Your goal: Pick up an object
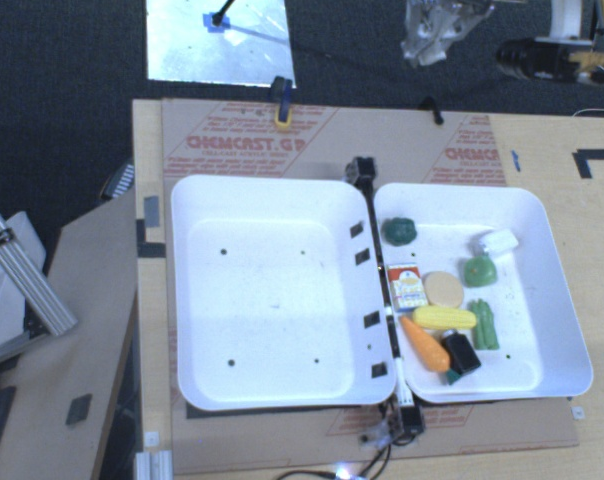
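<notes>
The gripper (428, 40) hangs high at the top of the view, above the back of the bench and well clear of both bins, with nothing seen in it. In the right bin (552, 298) lie several small objects: a dark green lump (399, 231), a white block (496, 241), a light green piece (478, 270), a red and white box (407, 288), a tan disc (443, 288), a yellow corn cob (444, 317), a green pod (484, 325), an orange carrot (425, 344) and a black block (461, 353).
The left bin (267, 293) sits beside the right one, joined by a black hinge strip (375, 268). A shiny metal sheet (220, 26) lies beyond the bench. A yellow and blue clamp (282, 103) stands at the bench's back edge.
</notes>
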### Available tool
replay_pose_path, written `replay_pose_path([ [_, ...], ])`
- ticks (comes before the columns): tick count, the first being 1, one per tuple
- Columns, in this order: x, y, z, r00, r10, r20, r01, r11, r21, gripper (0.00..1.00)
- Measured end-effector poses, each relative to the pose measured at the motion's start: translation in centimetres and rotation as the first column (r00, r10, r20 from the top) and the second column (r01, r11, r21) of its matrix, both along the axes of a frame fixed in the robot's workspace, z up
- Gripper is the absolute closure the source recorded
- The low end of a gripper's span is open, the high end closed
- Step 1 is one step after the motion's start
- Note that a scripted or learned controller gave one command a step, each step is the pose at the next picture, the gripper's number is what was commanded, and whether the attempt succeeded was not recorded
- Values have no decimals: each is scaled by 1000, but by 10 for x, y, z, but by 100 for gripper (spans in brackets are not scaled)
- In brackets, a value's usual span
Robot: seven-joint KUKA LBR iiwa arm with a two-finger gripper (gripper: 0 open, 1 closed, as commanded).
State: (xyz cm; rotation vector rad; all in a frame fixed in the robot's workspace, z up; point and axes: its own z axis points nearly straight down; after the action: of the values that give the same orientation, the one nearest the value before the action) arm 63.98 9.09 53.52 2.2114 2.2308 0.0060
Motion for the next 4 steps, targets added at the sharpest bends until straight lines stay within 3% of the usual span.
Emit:
replay_pose_path([
  [1,30,-65,-49,1000,-13,-5,13,1000,-4,100],
  [2,0,-52,4,1000,-3,5,3,1000,-1,100],
  [3,19,-128,0,1000,-14,0,14,1000,-5,100],
  [4,28,-170,-88,1000,-12,-9,12,1000,-4,100],
])
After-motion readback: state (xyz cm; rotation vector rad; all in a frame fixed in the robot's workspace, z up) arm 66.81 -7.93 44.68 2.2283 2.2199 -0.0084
